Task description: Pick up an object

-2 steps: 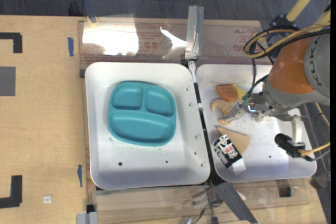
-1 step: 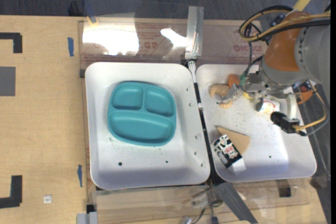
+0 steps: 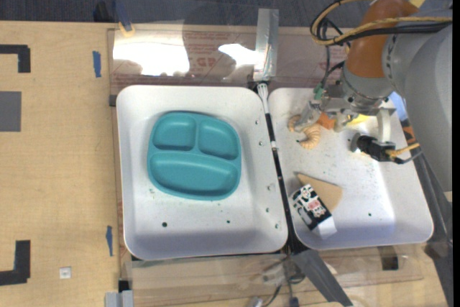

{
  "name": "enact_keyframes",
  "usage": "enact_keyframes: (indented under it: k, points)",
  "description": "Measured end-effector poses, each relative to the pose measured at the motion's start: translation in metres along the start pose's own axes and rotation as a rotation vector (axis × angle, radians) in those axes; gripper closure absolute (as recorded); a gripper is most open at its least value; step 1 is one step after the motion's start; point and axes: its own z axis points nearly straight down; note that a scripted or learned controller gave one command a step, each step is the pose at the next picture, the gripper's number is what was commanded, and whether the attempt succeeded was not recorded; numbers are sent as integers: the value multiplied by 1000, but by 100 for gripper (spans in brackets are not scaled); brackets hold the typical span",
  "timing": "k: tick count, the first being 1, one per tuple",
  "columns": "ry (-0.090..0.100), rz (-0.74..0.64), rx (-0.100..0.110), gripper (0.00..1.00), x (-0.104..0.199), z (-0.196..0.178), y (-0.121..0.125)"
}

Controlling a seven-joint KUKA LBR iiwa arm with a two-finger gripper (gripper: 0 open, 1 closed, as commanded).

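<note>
A: Bench, two white bins: left bin [image 3: 136, 226] bears a teal tray [image 3: 194, 154]; your targets lie in the right bin [image 3: 402, 219].

B: Your gripper [image 3: 325, 110] hangs low over the tan pieces [image 3: 307, 130], presumably to grasp; its opening cannot be told.

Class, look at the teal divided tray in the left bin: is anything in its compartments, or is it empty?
Empty. The teal tray shows bare teal in all three compartments and lies flat in the left bin.
</note>
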Motion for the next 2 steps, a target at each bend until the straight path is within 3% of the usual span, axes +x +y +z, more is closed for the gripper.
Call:
enact_keyframes:
  k: [1,2]
  points:
    - [-1,-5,4,100,1,-11,-1]
    - [0,-11,-36,100,79,-105,5]
